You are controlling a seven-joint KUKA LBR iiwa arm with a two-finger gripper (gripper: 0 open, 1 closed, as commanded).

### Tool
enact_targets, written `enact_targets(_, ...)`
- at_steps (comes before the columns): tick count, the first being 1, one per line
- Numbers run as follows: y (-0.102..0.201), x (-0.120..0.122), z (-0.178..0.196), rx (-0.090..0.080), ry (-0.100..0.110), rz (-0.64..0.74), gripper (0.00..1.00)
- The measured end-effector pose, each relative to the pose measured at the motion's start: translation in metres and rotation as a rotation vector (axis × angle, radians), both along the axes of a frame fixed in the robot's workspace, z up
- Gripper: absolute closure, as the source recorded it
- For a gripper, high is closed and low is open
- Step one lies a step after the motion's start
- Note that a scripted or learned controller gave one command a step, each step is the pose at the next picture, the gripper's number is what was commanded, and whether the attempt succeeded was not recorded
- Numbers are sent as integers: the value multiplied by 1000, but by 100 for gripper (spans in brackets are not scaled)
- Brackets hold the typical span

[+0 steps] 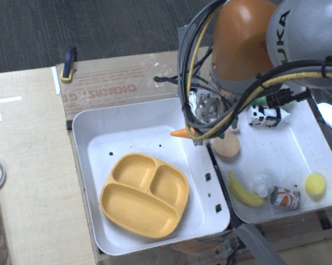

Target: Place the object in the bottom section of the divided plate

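Observation:
A yellow divided plate [143, 195] lies in the left bin [93, 139], with two small sections at its upper side and one long section at its lower left. My gripper [205, 118] hangs over the wall between the two bins, mostly hidden under the wrist and a bundle of cables. The pointed end of an orange carrot [180, 134] sticks out leftward from beneath the gripper, over the left bin's right side and above and right of the plate. Whether the carrot is held is hidden.
The right bin [324, 136] holds a beige egg-shaped object [227, 147], a banana [243, 192], a small can [285, 198], a lemon [315, 184] and a black-and-white toy [266, 115]. The arm's orange band covers the bins' upper middle.

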State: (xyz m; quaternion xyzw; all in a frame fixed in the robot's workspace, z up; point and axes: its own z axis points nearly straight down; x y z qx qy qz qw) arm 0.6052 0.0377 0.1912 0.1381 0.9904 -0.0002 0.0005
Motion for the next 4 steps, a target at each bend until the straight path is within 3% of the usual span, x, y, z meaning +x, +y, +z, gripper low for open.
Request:
enact_targets(1,84,-46,-18,0,0,169,100)
enact_targets(2,149,-2,10,0,-2,50,100)
enact_targets(3,187,15,-83,3,-15,231,100)
enact_targets(4,194,-100,-96,6,-5,163,100)
